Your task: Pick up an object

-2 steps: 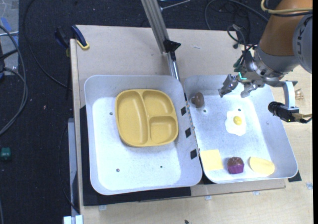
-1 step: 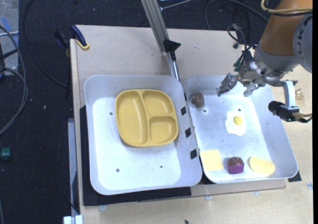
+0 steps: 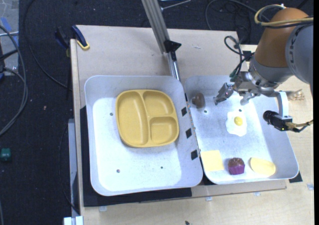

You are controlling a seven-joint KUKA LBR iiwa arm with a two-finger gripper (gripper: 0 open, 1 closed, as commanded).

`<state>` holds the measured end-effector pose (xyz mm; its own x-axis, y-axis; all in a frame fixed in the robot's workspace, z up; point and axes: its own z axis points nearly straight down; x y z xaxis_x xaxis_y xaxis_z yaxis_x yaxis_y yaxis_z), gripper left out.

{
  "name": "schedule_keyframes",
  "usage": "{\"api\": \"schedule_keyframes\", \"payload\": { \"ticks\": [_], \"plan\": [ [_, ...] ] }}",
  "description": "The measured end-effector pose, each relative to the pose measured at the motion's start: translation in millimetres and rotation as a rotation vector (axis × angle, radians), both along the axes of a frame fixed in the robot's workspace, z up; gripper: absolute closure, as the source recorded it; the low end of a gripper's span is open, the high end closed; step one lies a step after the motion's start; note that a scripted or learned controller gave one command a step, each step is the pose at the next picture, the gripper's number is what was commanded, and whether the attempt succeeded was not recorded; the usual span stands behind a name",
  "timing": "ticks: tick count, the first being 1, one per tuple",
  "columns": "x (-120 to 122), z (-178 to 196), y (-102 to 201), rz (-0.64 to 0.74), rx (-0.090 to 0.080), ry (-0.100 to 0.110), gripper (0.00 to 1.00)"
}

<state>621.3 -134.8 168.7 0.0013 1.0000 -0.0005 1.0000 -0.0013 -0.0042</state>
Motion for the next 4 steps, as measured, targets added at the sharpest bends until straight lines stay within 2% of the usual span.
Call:
{"api": "schedule_keyframes", "payload": {
  "ticks": [1, 2, 3, 4],
  "plan": [
    [2, -64, 0, 0.001, 0.001, 0.002, 0.0],
    [4, -74, 0, 0.001, -0.002, -0.007, 0.0],
    [6, -62, -1, 0.001, -0.005, -0.015, 1.0],
    [1, -14, 6, 0.004, 0.0, -0.01, 1.0]
  ]
}}
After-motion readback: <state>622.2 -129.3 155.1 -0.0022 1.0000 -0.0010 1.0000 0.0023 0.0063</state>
